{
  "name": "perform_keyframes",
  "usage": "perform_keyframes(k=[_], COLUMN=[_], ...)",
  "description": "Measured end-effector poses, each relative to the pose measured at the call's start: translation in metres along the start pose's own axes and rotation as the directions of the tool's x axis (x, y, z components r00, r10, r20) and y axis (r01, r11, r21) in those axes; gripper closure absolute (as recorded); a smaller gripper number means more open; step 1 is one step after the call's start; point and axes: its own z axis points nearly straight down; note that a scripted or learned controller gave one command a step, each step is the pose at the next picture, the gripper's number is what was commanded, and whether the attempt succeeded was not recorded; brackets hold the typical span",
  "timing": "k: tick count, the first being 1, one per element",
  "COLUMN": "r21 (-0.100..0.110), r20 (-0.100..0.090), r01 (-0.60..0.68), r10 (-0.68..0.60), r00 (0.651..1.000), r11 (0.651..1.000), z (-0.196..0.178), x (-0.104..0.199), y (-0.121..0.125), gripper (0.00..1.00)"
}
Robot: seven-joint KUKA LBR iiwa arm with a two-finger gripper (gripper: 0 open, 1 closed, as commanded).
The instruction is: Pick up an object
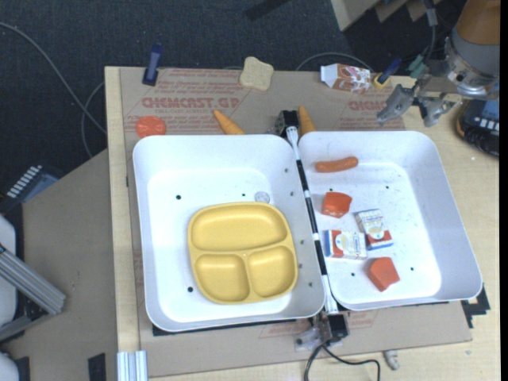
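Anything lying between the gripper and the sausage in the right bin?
No object: in the camera view the gripper hangs past the right bin's far rim; between it and the sausage lie rim and bare white floor.

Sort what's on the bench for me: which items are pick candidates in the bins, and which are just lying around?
Job items:
- pincer
- sausage
- upper red block
- lower red block
- two small cartons
- yellow divided tray

Lying about, outside the bins:
- bread slice
- carrot
- red disc
- blue clip
- small carton
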Motion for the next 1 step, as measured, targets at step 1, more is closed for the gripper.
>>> perform_keyframes(k=[1], r21=[-0.006], r20=[0.001], r01=[0.001], r10=[-0.001], r00=[1.000], r11=[1.000], z=[0.1714], x=[0.0175], y=[0.0054], gripper=[0.00])
